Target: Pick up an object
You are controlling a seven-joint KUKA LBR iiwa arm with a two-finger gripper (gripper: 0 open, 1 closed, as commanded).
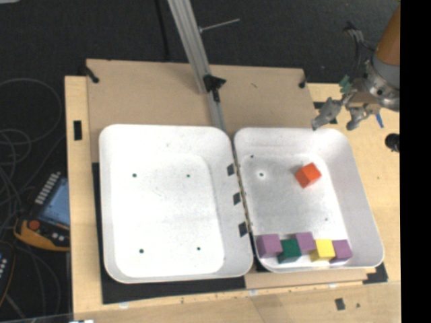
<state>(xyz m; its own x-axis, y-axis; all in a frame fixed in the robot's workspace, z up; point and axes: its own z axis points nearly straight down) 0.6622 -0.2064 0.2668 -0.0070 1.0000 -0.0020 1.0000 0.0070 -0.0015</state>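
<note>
- Here we see 2 shallow white bins side by side on the bench: the left bin [165, 200] and the right bin [306, 204].
- The gripper [341, 118] hangs at the far right, over the bench just beyond the right bin's far rim.
- Its 2 fingers [326, 115] are spread apart, and we see nothing between them.
- The orange block [308, 175] lies alone in the right bin, toward its far right part, well apart from the other blocks.
- Along the near wall of the right bin we count a row of blocks: a purple block [269, 244], a green block [289, 249], another purple block [305, 241], a yellow block [325, 249] and a third purple block [341, 249], each touching or just beside its neighbour.
- A grey metal pole [192, 42] slants away from the far edge between the bins.
</note>
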